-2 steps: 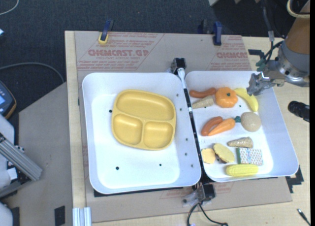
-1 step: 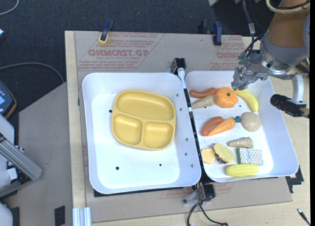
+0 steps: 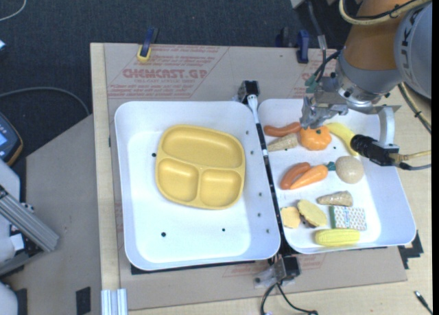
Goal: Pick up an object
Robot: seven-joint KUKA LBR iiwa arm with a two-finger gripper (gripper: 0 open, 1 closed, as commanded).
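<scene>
My gripper [image 3: 315, 120] hangs low over the far part of the right bin [image 3: 391, 200], directly above an orange fruit [image 3: 315, 139] and touching or nearly touching its top. A small carrot [image 3: 282, 129] and a pale parsnip-like piece [image 3: 282, 144] lie just left of the fruit. A banana [image 3: 341, 132] lies to its right. Two orange carrots [image 3: 304, 175] sit in the bin's middle, beside a beige potato [image 3: 349, 169]. Nearer the front are potato slices [image 3: 304, 215], a brownish piece [image 3: 335, 199], a small printed packet [image 3: 349, 218] and a corn cob [image 3: 337, 237].
The left bin [image 3: 137, 190] holds a yellow three-compartment plate [image 3: 200, 167]. A black cable connector [image 3: 370, 147] from the arm lies over the right bin's far right side. The bins' shared rim [image 3: 267, 169] runs just left of the gripper.
</scene>
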